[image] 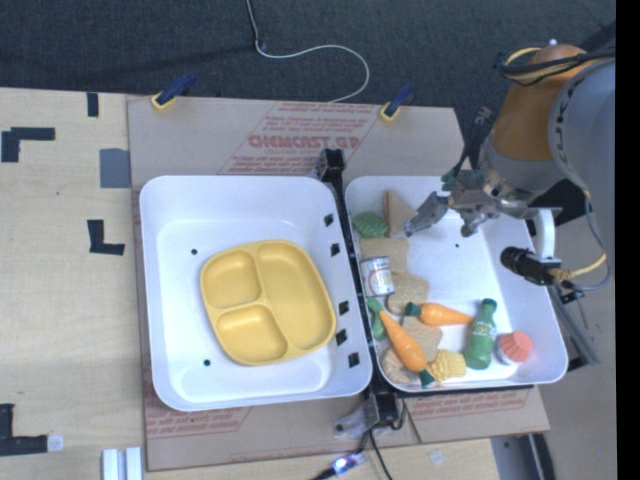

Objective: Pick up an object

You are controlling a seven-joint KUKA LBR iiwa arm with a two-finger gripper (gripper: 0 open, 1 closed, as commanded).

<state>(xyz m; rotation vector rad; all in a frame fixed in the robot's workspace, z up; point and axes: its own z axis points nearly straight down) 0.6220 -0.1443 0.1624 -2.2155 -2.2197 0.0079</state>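
- Wooden surface (60,268) from my remote seat, with a cardboard sheet (290,138) under two white bins.
- Left bin (170,218) holds a yellow divided plate (267,301).
- Right bin (520,308) has my pick options piled along its left and front: two carrots (403,341), green bottle (481,335), small can (377,275).
- Jaws (445,218) look spread and hold nothing, hovering over the right bin's back part.

The light was bright and even. The white bins (160,268) shone a little, with soft shadows inside their walls. Small things looked a bit fuzzy.
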